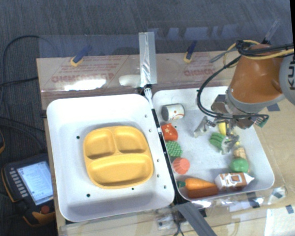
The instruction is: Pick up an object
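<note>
Tool (217, 129) low in right bin (264, 168), wooden bench (107, 72), grey carpet (127, 10)

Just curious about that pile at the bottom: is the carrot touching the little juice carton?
Touching. The camera view shows the carrot's right end meeting the juice carton's left side, with no white bin floor between them.

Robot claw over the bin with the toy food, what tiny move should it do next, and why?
Probably a short drop straight down. The gripper hangs low in the right white bin, right over a small yellow and green toy food piece, with nothing seen held between its fingers. The orange toy carrot and the small white milk carton lie farther off.
</note>
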`<state>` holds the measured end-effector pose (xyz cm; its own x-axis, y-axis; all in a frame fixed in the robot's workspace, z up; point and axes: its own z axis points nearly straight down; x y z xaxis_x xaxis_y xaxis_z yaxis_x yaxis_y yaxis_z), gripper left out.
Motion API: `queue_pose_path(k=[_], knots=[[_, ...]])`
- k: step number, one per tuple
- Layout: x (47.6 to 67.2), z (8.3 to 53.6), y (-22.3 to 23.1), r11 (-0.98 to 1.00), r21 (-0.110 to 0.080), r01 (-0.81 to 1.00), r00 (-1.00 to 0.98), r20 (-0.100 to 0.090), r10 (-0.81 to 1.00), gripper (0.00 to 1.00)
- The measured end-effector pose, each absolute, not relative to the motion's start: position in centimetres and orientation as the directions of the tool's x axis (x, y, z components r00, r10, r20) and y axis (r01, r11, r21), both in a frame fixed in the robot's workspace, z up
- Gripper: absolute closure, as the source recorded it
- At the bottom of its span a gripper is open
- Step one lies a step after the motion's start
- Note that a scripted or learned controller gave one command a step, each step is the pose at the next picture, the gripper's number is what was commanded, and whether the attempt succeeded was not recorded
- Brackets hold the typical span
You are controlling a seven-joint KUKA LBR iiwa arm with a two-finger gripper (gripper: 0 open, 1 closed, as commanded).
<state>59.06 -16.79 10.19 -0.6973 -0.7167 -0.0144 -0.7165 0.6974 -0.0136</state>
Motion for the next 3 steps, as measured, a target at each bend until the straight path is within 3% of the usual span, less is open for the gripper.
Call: queue_pose_path(k=[1,2,3], knots=[[56.7,9.1,-19.1,0.727,-0.010,-0.687,-0.727,-0.014,-0.687,0.00],[56.9,10.3,-19.0,0.727,-0.014,-0.686,-0.727,-0.016,-0.687,1.00],[59.2,21.6,-19.8,0.869,0.002,-0.494,-0.869,-0.004,-0.494,1.00]])
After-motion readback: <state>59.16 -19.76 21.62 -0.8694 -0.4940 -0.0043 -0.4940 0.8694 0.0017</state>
